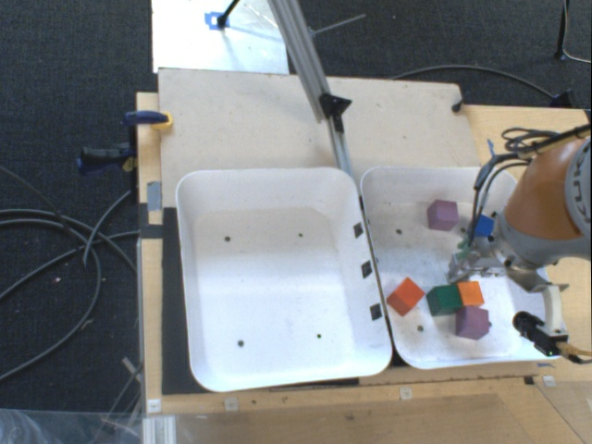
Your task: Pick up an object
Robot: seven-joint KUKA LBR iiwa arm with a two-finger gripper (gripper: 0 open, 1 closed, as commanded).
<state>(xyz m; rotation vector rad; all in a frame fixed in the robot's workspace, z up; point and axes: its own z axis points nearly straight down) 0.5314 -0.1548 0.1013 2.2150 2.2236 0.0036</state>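
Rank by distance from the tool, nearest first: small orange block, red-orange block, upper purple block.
Tool sits in the right bin.
1. Small orange block, just below it.
2. Red-orange block, toward the bins' divider.
3. Upper purple block, above; close to the second, hard to separate.

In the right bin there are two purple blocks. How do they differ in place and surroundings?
The upper purple block sits alone toward the bin's far side; the lower purple block lies near the front, crowded against the green block and an orange block. The lower one looks darker and slightly turned. Both are purple, cube-like and similar in size.
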